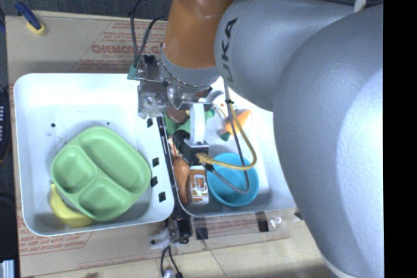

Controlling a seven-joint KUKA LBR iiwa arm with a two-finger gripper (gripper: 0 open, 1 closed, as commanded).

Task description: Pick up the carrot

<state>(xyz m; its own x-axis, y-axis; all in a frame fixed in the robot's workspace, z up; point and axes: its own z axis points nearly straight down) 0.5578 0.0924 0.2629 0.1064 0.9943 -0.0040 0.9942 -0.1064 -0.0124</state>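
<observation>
Camera view: carrot (240, 118) in right bin (277, 169), beside arm (195, 16).

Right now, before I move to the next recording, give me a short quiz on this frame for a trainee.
1. True or false: the green divided plate lies in the view's left bin.
2. Where is the carrot? A: in the left bin. B: in the right bin, close under the arm. C: on the bench outside both bins.
3. Fill in: the bowl in the right bin is ___ in colour.

Key: 1 true; 2 B; 3 blue.
</observation>
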